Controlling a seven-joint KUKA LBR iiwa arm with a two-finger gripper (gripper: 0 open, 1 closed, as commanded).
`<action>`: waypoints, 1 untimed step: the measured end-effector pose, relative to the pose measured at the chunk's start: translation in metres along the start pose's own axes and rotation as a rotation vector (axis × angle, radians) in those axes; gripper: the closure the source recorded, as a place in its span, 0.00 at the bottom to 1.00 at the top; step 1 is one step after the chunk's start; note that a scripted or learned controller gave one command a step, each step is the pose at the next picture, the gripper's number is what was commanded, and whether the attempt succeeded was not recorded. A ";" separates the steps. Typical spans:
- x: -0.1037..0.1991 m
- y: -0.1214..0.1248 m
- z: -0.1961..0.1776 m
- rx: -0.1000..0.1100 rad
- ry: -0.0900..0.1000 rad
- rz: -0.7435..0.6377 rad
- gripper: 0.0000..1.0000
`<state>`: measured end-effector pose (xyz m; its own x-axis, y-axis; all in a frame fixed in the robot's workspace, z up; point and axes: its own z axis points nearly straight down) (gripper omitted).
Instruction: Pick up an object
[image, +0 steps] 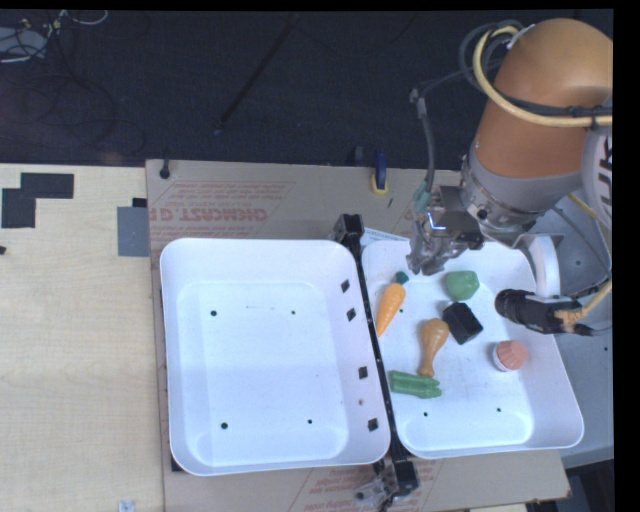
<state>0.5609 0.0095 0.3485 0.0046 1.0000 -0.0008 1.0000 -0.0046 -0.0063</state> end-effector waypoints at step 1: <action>0.049 0.054 -0.067 -0.012 0.001 -0.009 1.00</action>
<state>0.6156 0.0585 0.4147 -0.0041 1.0000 0.0001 1.0000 0.0041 0.0057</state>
